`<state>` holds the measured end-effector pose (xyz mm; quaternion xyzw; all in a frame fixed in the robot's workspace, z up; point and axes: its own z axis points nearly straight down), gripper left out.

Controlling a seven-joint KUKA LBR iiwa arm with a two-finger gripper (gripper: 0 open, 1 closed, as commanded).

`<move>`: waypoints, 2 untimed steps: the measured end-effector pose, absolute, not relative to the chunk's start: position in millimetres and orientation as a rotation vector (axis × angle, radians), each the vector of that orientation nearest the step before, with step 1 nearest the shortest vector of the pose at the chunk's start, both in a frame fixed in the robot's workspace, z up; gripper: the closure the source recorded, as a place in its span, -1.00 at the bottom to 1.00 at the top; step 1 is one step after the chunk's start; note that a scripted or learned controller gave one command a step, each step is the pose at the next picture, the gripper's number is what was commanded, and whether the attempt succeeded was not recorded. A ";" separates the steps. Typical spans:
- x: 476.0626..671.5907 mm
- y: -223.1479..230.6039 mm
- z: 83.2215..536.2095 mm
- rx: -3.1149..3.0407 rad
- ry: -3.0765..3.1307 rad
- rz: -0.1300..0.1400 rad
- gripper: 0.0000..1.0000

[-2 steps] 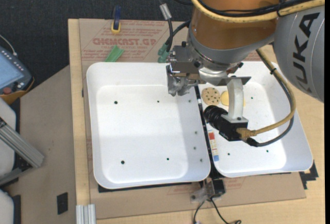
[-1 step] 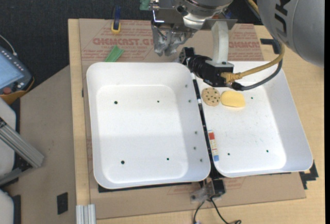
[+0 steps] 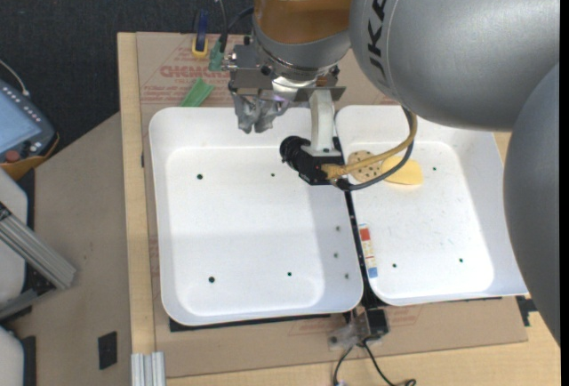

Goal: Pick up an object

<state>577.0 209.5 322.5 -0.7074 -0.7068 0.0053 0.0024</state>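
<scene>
Grey arm (image 3: 462,28), jaws (image 3: 257,117) over left bin's (image 3: 178,224) far rim

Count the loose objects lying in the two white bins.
1 in sight: a yellow piece in the right bin, near its back left, partly behind the cable. The arm may hide others.
</scene>
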 end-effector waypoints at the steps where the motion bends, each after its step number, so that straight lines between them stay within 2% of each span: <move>1: 553.5 225.8 426.0 -2.220 -2.228 -0.016 1.00; 2: 498.6 146.9 459.0 -2.228 -2.214 0.000 1.00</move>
